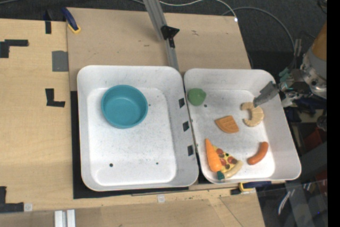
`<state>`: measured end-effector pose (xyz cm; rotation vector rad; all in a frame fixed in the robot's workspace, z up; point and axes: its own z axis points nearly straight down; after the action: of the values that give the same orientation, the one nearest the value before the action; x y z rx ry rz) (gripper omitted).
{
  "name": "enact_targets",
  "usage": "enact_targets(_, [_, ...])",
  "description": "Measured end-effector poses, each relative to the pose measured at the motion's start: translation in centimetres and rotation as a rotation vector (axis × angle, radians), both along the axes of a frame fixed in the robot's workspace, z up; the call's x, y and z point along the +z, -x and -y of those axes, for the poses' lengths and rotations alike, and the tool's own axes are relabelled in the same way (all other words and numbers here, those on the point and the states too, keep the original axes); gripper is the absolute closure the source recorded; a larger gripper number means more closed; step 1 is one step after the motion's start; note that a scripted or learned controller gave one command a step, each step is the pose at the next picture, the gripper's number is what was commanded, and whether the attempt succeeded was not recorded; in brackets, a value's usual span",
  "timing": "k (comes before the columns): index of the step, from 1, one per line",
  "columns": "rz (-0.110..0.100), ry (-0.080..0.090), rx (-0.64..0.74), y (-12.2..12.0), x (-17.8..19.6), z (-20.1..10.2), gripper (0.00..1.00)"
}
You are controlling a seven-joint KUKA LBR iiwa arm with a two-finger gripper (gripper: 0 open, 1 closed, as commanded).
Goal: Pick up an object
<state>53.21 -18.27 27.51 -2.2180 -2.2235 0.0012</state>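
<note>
My gripper [262, 97] reaches in over the right edge of the right bin [281, 167], its grey tip low above the bin floor. Just below and left of the tip lies a beige curved piece [253, 114]; I cannot tell whether they touch. Also in this bin are an orange wedge [227, 124], a green ball [196, 96], a red-orange sausage [257, 153], a carrot [213, 154] and a pizza slice [230, 163]. Nothing shows held in the gripper.
The left bin [90, 167] holds a teal bowl [124, 106] at its upper left. A grey metal pole [154, 2] slants down to the gap between the bins. Cables lie behind the bench, and the arm's wrist [313, 74] sits at the far right.
</note>
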Motion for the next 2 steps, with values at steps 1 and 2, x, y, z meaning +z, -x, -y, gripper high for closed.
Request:
enact_targets(1, [0.0, 0.0, 0.0, 0.0, 0.0, 0.0, 0.0])
enact_targets(2, [-0.004, 0.0, -0.001, 0.1, -4.3, -0.3, 0.0])
